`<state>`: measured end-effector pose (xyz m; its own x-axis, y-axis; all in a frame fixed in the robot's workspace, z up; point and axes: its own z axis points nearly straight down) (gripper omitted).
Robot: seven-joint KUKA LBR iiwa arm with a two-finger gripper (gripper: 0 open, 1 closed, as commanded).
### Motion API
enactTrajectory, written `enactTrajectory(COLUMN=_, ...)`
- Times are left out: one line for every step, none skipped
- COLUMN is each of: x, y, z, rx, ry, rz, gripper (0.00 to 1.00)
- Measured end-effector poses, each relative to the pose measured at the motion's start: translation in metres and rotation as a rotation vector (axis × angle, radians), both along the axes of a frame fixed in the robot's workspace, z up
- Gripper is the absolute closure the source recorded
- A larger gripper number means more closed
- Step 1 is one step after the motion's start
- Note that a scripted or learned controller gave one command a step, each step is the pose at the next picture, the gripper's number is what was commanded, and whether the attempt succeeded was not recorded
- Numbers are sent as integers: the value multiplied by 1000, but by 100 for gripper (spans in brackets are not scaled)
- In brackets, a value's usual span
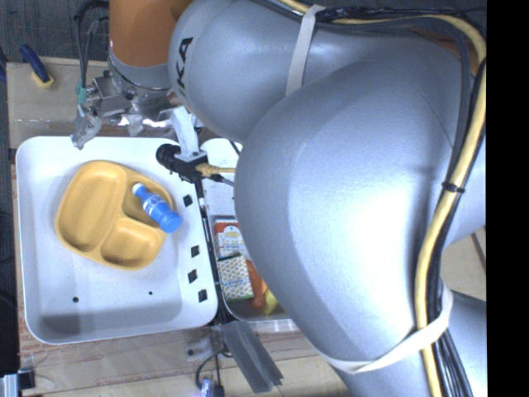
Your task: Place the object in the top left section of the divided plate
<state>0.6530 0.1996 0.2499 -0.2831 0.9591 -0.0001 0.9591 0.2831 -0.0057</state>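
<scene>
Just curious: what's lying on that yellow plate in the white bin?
A small blue bottle lies across the yellow divided plate, on its right rim. Whatever sits under the bottle is covered.

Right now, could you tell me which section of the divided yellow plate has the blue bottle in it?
The blue bottle lies across the small upper-right section of the yellow plate, its cap end overhanging the rim; the large left section and the bottom section hold nothing.

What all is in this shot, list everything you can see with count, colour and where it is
Divided plate: one, yellow, in the left bin.
Bottle: one, blue with a white label, lying on the plate's right rim.
Left bin: one, white, left half of the bench.
Right bin: one, white, mostly hidden under the arm.
Packets: a few, orange and white, in the right bin.
Arm: one, grey with an orange band.
Gripper: one, metal, over the left bin's top edge.
</scene>
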Motion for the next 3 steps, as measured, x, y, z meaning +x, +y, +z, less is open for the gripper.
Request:
enactTrajectory(x=3, y=8, z=12, rx=0, ry=-1, rz=9, gripper=0)
enactTrajectory(x=3, y=-6, z=53, rx=1, ry=-3, rz=226, gripper=0)
enactTrajectory(x=2, y=4, z=39, rx=-1, ry=2, rz=9, gripper=0)
